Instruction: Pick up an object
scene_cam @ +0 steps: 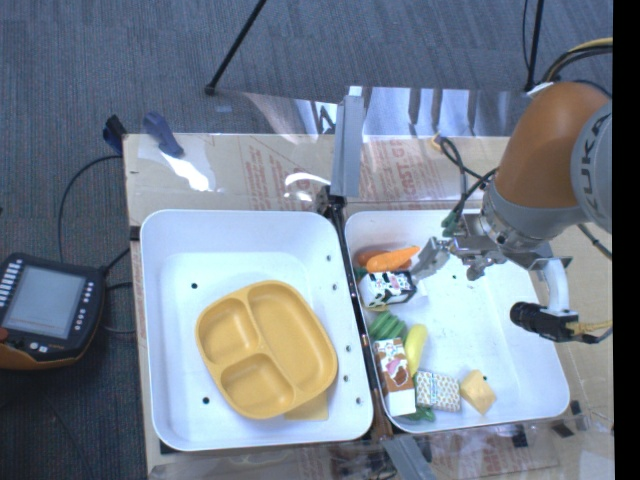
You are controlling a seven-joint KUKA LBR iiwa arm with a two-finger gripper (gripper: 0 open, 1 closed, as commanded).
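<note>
The camera view looks down on the bench at a slant. Far left, off the bench, a handheld control pendant (45,308) with a grey screen lies on the dark carpet, its cable looping up toward the bench corner. The left bin (170,238) holds a yellow divided plate (265,348) with three compartments, lying a little toward the bin's near right corner.

The right bin (520,368) carries the small things, crowded along its left wall. Farthest back lies an orange carrot (392,259). Just in front of it sits a black-and-white cow-patterned toy (388,288). Nearer the camera come some green vegetable pieces (387,325), then a yellow piece shaped like a banana or corn (415,345) standing beside a small printed carton (393,368). To the right of the carton lies a small patterned packet (437,390), and beside that a yellow wedge like cheese (478,392).

The gripper (432,258) reaches in from the right, low over the back left part of the right bin, its tip just beside the carrot's right end and above the cow toy. From where I stand, nothing is visibly between the fingers, and I cannot tell whether they are spread or pressed together. Behind it the grey wrist and the orange band (545,158) of the arm rise over the bin's right side.
</note>
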